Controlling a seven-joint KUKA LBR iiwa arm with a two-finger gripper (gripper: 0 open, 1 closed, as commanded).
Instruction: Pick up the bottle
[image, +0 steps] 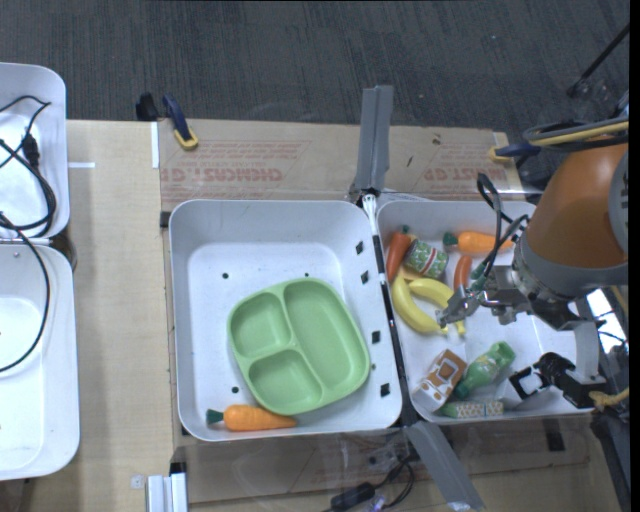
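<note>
The bottle (485, 366) is green and lies on its side, tilted, near the front of the right bin (520, 408). My gripper (462, 308) hangs over the middle of that bin, just right of the yellow bananas (420, 300). It is above and to the left of the bottle, apart from it. The grey arm with its orange band (580, 210) reaches in from the right and covers the bin's right side.
The right bin also holds a small orange and white carton (443, 375), orange carrots (478, 241) and a red and green labelled can (428, 258). In the left bin (200, 300) sit a green divided plate (298, 345) and a carrot (252, 418).
</note>
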